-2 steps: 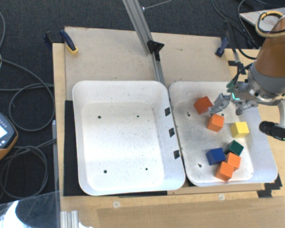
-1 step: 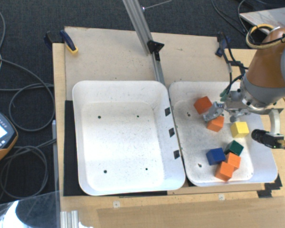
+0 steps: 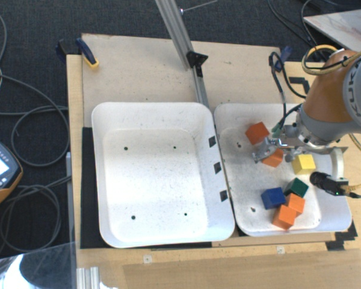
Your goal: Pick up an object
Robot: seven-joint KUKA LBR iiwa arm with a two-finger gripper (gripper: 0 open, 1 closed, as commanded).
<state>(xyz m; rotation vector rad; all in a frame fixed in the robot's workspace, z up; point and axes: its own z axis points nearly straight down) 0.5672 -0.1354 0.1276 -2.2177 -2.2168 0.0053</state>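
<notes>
My gripper [image 3: 269,150] is low inside the right bin [image 3: 246,218], in its upper middle. One orange block [image 3: 257,132] lies just up and left of it. A second orange block [image 3: 274,159] sits right against the gripper's lower side, partly covered by it; I cannot tell whether it is held. A yellow block [image 3: 304,163] rests just right of the gripper. Toward the bin's near edge lie a green block [image 3: 299,187], a blue block [image 3: 272,197] and two more orange blocks [image 3: 295,203] [image 3: 283,218], bunched together.
The left bin [image 3: 108,125] stands beside the right one, their rims touching at the middle. A slanted metal pole [image 3: 179,32] rises behind the bins. Cables and a black connector [image 3: 325,182] hang off the arm over the right bin's right side.
</notes>
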